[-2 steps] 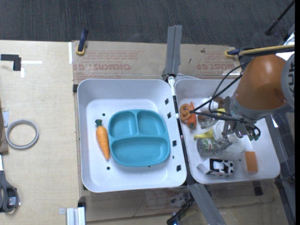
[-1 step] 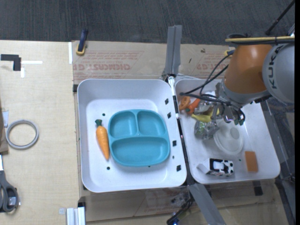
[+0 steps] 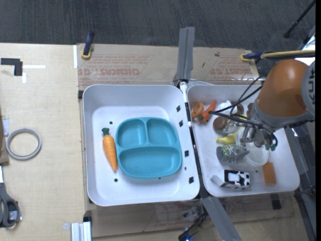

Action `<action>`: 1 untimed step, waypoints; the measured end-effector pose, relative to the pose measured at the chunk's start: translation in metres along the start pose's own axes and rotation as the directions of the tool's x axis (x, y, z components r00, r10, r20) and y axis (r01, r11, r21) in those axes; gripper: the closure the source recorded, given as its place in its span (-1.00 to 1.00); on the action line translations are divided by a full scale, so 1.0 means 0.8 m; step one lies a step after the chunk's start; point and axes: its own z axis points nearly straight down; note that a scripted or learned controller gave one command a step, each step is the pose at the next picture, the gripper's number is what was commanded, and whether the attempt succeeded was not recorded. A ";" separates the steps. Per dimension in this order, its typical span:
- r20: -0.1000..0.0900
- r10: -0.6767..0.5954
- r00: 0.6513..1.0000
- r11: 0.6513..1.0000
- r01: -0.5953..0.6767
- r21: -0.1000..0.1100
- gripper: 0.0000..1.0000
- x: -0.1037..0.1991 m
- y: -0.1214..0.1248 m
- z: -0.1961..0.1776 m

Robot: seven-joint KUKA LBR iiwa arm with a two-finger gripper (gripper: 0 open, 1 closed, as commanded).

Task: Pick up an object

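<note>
The right bin (image 3: 286,182) holds several small objects: an orange and green toy (image 3: 202,110) at its top left, a brown round piece (image 3: 220,124), a yellow piece (image 3: 226,139), a grey crumpled item (image 3: 230,153), a black and white toy cow (image 3: 237,179) and an orange block (image 3: 269,173). My gripper (image 3: 246,147) hangs over the middle of this bin, just above the grey item and a white cup-like object (image 3: 257,157). The orange-banded arm (image 3: 281,92) hides the wrist from above.
The left bin (image 3: 95,185) holds a blue divided plate (image 3: 148,147) and a toy carrot (image 3: 109,149) beside it. A tape roll (image 3: 22,143) and scissors (image 3: 9,210) lie on the bench at far left. Cables (image 3: 235,115) cross the right bin.
</note>
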 end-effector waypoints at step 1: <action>0.003 0.166 0.986 0.986 -0.166 0.000 -1.00 -0.126 0.052 -0.001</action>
